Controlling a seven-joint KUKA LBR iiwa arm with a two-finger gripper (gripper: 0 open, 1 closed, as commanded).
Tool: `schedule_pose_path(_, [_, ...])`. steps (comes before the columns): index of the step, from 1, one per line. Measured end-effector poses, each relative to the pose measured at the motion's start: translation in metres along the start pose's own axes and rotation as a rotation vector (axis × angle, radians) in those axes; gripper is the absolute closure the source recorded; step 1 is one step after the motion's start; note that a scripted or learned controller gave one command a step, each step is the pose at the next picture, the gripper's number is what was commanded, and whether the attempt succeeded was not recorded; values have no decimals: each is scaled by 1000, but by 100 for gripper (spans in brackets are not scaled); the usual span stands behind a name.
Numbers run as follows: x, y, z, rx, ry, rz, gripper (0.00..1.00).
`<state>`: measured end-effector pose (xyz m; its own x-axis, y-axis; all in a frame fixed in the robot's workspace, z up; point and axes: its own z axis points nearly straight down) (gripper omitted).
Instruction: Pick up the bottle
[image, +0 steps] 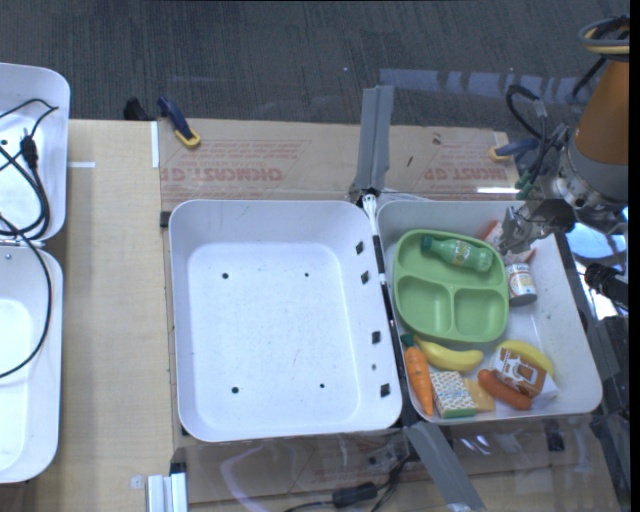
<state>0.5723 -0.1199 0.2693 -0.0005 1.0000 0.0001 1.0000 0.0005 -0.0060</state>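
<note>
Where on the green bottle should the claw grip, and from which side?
Grip the bottle across its middle, from above. It lies on its side in the green tray's top compartment, so its round body faces up; closing across its narrow width probably suits best.

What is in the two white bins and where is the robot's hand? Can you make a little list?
left bin: bare white floor
right bin: green tray, toy food, small can
bottle: green, lying in the tray's long top section
bananas: two, and
carrot: near left wall
hand: above the can, right of bottle
</note>
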Motion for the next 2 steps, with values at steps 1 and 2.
schedule_pose_path(1, [-1, 43, 122, 0, 0, -24, 0])
schedule_pose_path(2, [7, 6, 160, -44, -8, -51, 0])
